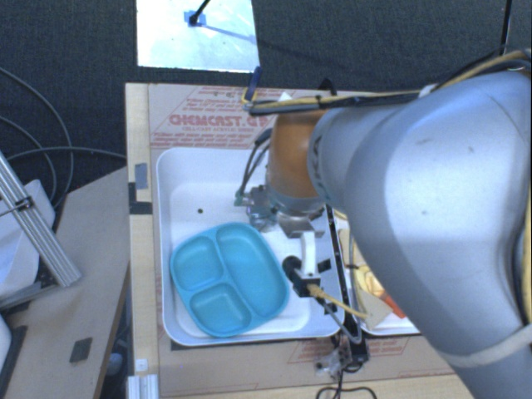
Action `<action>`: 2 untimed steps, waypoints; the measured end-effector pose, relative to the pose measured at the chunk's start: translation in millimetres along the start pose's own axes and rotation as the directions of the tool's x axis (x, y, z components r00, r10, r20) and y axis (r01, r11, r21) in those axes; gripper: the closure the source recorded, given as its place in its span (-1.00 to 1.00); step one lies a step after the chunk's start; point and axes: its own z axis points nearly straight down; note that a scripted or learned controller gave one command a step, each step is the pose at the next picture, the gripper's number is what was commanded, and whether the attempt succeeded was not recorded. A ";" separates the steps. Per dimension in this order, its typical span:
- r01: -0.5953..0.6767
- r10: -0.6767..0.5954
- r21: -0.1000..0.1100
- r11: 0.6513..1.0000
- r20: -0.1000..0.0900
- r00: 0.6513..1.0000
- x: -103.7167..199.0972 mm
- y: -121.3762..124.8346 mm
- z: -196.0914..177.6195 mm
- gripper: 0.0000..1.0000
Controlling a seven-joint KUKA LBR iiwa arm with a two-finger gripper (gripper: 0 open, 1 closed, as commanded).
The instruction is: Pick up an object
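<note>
A light blue divided plate [227,278] with three compartments lies in the front part of the left white bin [179,185]. My gripper [270,219] hangs under the orange band of the wrist, low over the left bin, just beyond the plate's far right edge. The wrist and the big grey arm hide its tips.
The grey arm [432,214] covers most of the right bin. At that bin's front left a yellowish thing [374,286] and an orange thing [396,310] peek out from under the arm. A small dark speck [200,212] marks the left bin's floor.
</note>
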 end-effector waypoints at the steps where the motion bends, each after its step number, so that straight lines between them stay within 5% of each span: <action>1: 0.009 -0.009 0.007 1.000 -0.011 1.000 -10.6 28.7 -233.1 1.00; 2: 0.013 -0.012 0.037 0.999 -0.008 1.000 4.1 -69.1 -181.6 1.00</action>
